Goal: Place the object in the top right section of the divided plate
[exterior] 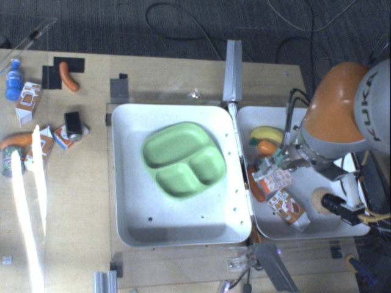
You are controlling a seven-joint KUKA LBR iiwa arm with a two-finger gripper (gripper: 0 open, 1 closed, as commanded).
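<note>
Overhead, arm [342, 108] hides gripper [282, 157], grip unclear, beside banana [266, 133], cartons [287, 207].

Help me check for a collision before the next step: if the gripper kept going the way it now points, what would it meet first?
Probably the small carton right under the gripper, among the items in the right bin. Depth is unclear from this slanted view.

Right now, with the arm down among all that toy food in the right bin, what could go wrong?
The gripper sits low in a tight pile: a banana, an orange piece and small cartons crowd together, so it might catch the wrong item or two at once. The green divided plate lies tilted in the left bin, so a drop could land in the wrong section.
</note>
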